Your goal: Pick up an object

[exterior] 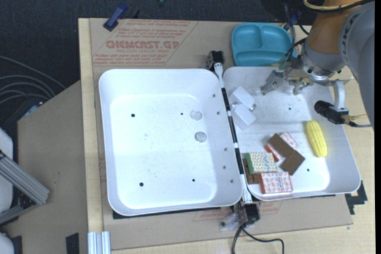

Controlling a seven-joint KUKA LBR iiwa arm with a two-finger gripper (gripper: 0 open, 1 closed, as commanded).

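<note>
From the overhead camera, my gripper hangs over the far end of the right bin; I cannot tell its state. I would come straight down on the corn cob, which lies apart from the rest. That bin also holds white blocks and small boxes

claw over right bin, yellow corn, small boxes

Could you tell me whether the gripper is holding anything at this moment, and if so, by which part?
Nothing is held: the gripper hangs open over the right bin's bare far end, apart from the corn cob.
</note>
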